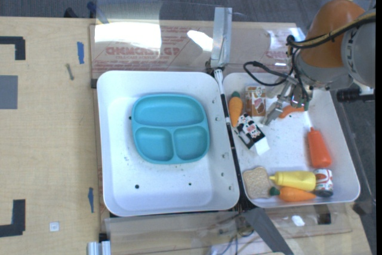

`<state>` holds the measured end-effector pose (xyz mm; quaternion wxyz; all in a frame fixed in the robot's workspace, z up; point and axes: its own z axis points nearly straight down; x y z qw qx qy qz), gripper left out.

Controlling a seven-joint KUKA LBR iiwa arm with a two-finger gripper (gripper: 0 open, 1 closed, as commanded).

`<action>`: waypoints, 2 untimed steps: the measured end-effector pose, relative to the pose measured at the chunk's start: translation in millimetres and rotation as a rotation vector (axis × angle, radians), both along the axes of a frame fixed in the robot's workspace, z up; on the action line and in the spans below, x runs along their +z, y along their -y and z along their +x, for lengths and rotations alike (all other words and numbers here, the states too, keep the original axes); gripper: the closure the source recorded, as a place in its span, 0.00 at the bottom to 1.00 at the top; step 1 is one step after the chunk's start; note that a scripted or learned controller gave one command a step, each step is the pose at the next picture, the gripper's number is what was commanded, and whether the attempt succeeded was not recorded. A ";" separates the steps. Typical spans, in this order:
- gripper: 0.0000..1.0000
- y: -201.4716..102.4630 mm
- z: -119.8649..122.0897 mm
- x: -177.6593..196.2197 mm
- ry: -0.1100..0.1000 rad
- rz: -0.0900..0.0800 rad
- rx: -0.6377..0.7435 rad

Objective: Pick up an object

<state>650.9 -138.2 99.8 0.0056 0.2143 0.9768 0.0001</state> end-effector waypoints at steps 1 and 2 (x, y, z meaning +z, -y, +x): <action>0.00 -38.5 -1.3 -11.6 -0.006 -0.002 -0.104; 0.00 -37.1 -16.4 -9.8 0.001 -0.005 -0.286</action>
